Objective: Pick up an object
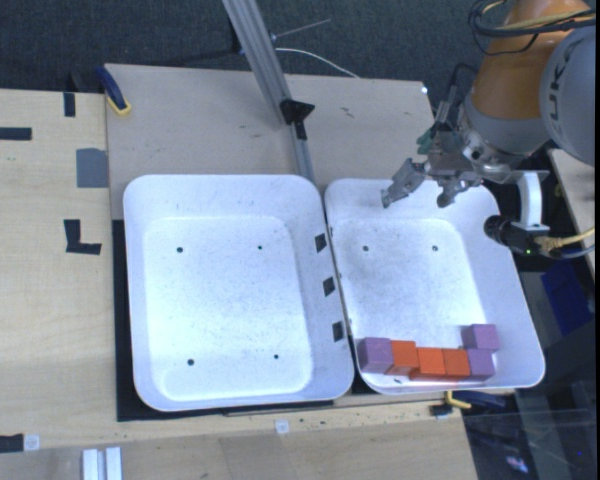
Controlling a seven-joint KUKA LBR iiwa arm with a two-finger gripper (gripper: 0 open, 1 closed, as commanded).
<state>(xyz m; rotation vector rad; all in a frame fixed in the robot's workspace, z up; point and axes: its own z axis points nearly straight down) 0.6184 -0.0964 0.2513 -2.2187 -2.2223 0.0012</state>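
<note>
The claw (420, 190) hung open and empty, with the blocks (430, 356) well below it. They looked light, rigid and packed tight, so I'd grab the end purple one (376, 352) by its free sides.

Arm (525, 58) reaches from right; tool (420, 196) fingers spread, nothing between

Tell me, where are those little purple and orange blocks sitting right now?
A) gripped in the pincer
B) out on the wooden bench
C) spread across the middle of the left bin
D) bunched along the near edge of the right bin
D: the purple and orange blocks lie in a row against the near wall of the right bin, while the pincer hangs spread open above that bin's far edge with nothing between its fingers.
</note>
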